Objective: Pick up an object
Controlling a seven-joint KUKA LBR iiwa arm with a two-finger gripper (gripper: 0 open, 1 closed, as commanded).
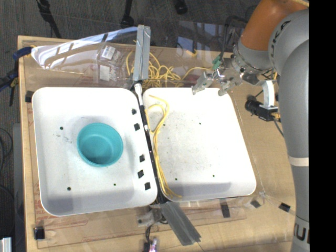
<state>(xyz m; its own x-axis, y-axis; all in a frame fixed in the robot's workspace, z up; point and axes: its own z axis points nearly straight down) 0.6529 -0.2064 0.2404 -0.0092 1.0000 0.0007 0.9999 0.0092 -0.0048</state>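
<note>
Hovering spread, bare jaws over right bin's [236, 140] far rim; teal bowl [100, 144] well apart, left bin [47, 140].

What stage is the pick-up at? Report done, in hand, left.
Done: nothing visible; the teal bowl sits in the left bin, untouched. In hand: nothing; the pincer hangs open over the right bin's far edge, with nothing between its fingers. Left: reach the bowl, grip it, lift it.
</note>
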